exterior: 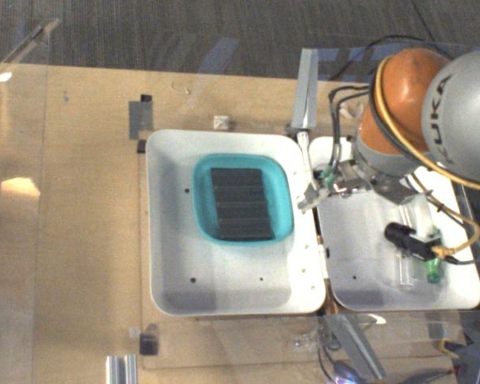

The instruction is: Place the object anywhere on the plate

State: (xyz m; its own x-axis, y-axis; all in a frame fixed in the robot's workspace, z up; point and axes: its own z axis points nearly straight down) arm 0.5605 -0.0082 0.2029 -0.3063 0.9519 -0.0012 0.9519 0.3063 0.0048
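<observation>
1. Nearest the camera, the wooden table (64, 254) carries a small black block (148, 344) just in front of the left bin's near left corner
2. The left bin (224, 290) and the right bin (360, 262) sit side by side on the table, their inner walls touching
3. A teal plate (282, 206) with rounded corners lies flat in the far half of the left bin
4. The dark ridged object (240, 205), a rectangular slab, rests flat on the middle of the plate, inside its rim
5. The gripper (312, 198) hangs over the seam between the two bins, just right of the plate and apart from the object; whether it is released or clenched cannot be told
6. The arm (432, 110), grey with an orange band, reaches in from the right above the far part of the right bin
7. A small pale cube (221, 122) stands on the table just beyond the left bin's far wall
8. Farthest off, dark carpeted floor (184, 14) lies past the table's edge
</observation>
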